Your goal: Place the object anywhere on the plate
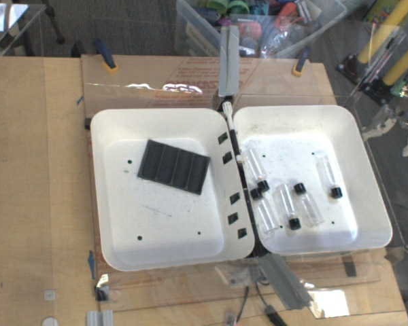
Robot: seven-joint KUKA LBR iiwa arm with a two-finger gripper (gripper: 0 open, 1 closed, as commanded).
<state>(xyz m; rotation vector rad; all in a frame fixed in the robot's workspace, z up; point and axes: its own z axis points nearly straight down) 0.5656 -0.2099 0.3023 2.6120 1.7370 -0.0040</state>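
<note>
White bins (102, 182): black plate (173, 167) left, clear vials (285, 206) right.

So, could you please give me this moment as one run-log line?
left bin: dark ribbed plate, nothing on it | right bin: several clear black-capped vials, lying loose | step: placing not yet done

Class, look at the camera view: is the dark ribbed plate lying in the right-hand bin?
No. The dark ribbed plate lies in the left bin, while the right bin holds small clear vials with black caps.
</note>
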